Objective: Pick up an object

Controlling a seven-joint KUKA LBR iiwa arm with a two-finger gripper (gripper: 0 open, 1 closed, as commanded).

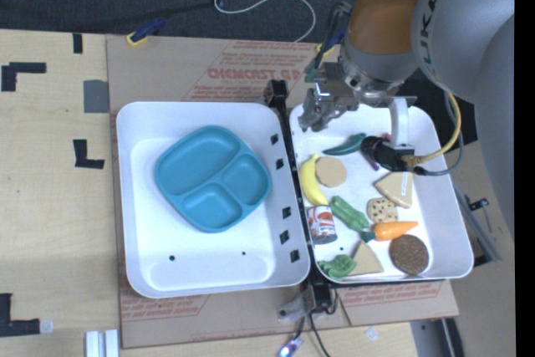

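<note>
Nearest the camera, a brown round cookie (409,253) is seen at the right bin's (443,180) front edge. Going left to right, a blue divided plate (213,177) is held in the left bin (134,180), then a banana (311,181), can (323,224) and carrot (394,230) are found. The gripper (316,114) is poised over the right bin's back left corner, and nothing is seen between its fingers.

1. The blue divided plate (213,177) is taking up the middle of the left bin (134,205), leaving bare white floor along its near and left sides.
2. Toy food is crowding the right bin (447,217): banana (311,181), carrot (393,230), brown disc (409,253).
3. The gripper (318,111) is hanging over that bin's far-left corner, blocking entry there.
4. Its far-right corner is lying open.
</note>
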